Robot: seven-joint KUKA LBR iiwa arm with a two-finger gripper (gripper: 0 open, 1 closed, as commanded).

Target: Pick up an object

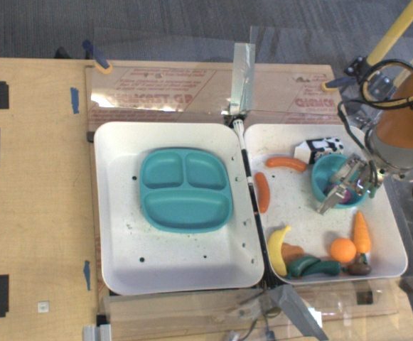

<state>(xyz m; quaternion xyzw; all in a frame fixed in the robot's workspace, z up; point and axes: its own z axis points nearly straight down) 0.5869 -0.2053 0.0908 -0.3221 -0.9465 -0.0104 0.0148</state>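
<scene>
the gripper (342,188) hangs over the teal bowl (332,179) in the right bin (394,261), reaching in from the right with its metal fingers spread apart and angled down toward the bowl's near rim. nothing sits between the fingers, so it holds no object yet. one finger seems to sit inside the bowl and the other outside, which would suit a pinch on the rim, the thin edge being the easiest part of a bowl to clamp.

taking the bowl as the landmark: a black-and-white toy (320,148) lies just behind it, an orange sausage shape (286,163) just to its left, a second one (262,192) further left by the bin wall. nearer the camera lie a carrot (362,233), an orange (342,250), a banana (276,248) and a dark green piece (311,266). well to the left, in the other bin (114,212), rests a teal divided plate (185,190).
</scene>
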